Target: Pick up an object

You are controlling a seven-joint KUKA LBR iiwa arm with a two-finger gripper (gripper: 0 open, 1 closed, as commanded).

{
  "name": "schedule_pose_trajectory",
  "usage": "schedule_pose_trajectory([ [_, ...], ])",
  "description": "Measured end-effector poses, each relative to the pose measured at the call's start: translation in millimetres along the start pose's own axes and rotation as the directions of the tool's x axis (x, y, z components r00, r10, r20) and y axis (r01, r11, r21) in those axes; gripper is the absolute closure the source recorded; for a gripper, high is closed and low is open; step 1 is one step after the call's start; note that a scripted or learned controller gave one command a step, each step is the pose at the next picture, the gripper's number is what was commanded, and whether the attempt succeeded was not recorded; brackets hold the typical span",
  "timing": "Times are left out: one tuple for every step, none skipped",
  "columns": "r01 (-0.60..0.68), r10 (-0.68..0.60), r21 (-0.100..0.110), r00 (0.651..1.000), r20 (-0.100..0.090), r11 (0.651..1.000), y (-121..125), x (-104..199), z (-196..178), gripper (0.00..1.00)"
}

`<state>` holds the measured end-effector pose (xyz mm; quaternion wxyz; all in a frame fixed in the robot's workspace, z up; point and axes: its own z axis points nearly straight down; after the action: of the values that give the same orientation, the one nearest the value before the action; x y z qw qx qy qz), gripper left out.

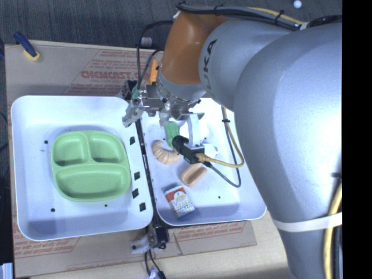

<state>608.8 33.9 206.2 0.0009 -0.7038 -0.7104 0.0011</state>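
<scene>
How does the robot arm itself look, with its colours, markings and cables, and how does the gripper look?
The arm is thick, rounded and smooth grey, with an orange band above the wrist and dark lettering beside it. A yellow cable and a black cable run along its top. The gripper is small, of bare grey metal.

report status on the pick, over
Gripper over right bin, hold unconfirmed. Croissant, bread roll, small carton lying loose near it. Green plate off in left bin, not in the way.
</scene>
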Motion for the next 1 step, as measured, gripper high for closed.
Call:
schedule_pose_trajectory([
  [-0.004,0.004,0.0,1.0,0.002,1.0,-62.4,-51.5,15.0,0.0],
])
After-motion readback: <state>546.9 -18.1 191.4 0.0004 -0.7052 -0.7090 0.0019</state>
